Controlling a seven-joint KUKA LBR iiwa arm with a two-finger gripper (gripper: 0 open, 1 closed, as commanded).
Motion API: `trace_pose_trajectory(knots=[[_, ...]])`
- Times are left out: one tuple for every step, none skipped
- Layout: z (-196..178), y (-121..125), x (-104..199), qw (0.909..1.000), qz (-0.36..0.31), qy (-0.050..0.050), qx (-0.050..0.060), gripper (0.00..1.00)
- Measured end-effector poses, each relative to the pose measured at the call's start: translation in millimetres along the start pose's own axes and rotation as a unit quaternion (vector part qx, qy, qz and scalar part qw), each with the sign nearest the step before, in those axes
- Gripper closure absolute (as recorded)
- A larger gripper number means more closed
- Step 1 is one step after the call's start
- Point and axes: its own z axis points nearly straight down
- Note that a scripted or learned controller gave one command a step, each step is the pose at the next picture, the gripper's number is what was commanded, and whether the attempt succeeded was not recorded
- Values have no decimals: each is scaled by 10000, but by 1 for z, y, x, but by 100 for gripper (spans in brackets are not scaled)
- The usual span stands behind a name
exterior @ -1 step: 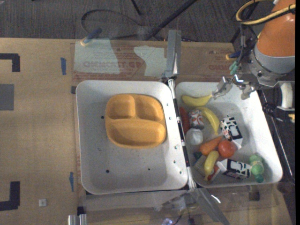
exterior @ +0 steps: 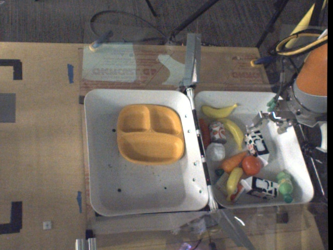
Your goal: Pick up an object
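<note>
We see two white bins side by side on the bench: the left bin [exterior: 104, 181] holds an orange divided plate [exterior: 151, 133] lying upside down, and the right bin [exterior: 299, 163] holds a heap of small toy foods. The grey arm [exterior: 312, 87] with its orange band reaches in from the right, and its gripper [exterior: 268, 117] hangs over the upper part of the right bin; we cannot tell how it stands. Below it lie two yellow bananas [exterior: 219, 110], a black-and-white carton [exterior: 256, 142] just beside the gripper, a carrot [exterior: 232, 161], a red tomato [exterior: 251, 165] and a small white ball [exterior: 216, 151].
</note>
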Motion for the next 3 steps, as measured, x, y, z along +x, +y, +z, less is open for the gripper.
trace_pose_trajectory(knots=[[95,-15,-16,10000,92,-2,-23,0],[84,-14,-17,9999,105,-11,-50,100],[-14,34,19,9993,362,-3,-16,100]])
